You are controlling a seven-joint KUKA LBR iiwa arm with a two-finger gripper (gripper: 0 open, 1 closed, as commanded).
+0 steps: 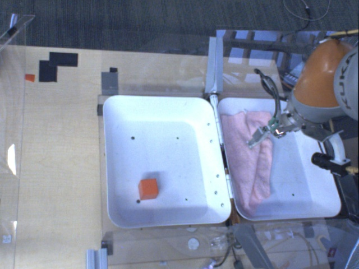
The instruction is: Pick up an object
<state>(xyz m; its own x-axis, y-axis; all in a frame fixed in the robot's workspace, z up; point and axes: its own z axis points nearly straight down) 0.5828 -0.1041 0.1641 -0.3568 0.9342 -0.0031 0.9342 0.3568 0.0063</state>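
**Nothing lifted yet**

The orange block (148, 189) lies in the left bin (118, 150), toward its seven o'clock corner, touching nothing. The pink cloth (255, 161) is draped down the left side of the right bin (314, 206), from twelve to six o'clock. My gripper (262, 135) hovers over the cloth's upper part; whether I am open or closed, I cannot tell, and I see nothing held. By my judgement the pick is not done: I have an object to close on, most likely the cloth beneath me, then raise clear.
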